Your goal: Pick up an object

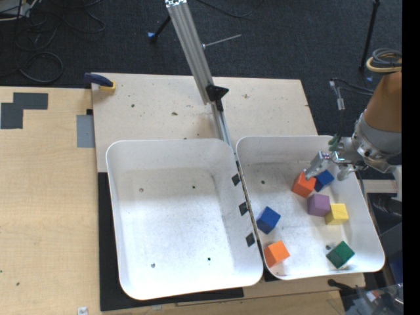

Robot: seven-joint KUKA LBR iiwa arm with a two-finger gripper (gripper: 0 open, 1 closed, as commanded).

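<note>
The right bin (259, 151) holds several cubes. A red-orange cube (303, 185) and a small blue cube (324, 180) sit together near its far right side. A purple cube (319, 204) and a yellow cube (338, 213) lie just in front of them. A second blue cube (268, 219) and an orange cube (277, 252) are near the bin's left wall, and a green cube (340, 254) is at the front right. My gripper (328, 166) reaches in from the right, low over the small blue cube. It is open, with nothing between its fingers.
The left bin (131, 151) stands beside the right one, with black clips along the shared wall. A slanted aluminium post (193, 51) rises behind the bins. A blue and yellow clamp (100, 81) lies at the board's far left corner.
</note>
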